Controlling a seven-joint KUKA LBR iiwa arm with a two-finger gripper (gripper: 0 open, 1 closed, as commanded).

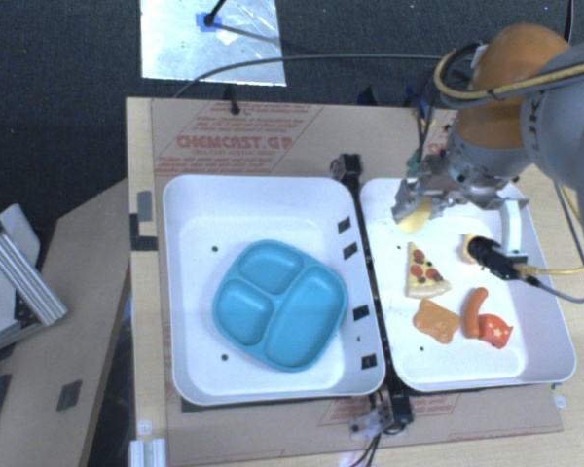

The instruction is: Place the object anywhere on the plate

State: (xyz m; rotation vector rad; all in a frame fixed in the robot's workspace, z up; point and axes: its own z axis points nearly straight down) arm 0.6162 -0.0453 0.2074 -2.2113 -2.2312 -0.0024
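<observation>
One pizza slice, tip upward

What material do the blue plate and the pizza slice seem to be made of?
The blue plate looks like moulded plastic with a smooth, slightly matte finish: even colour, rounded dividers between its three compartments. The pizza slice is probably a plastic or rubber toy: flat painted colours and a neat outline, though the look alone leaves this open.
</observation>
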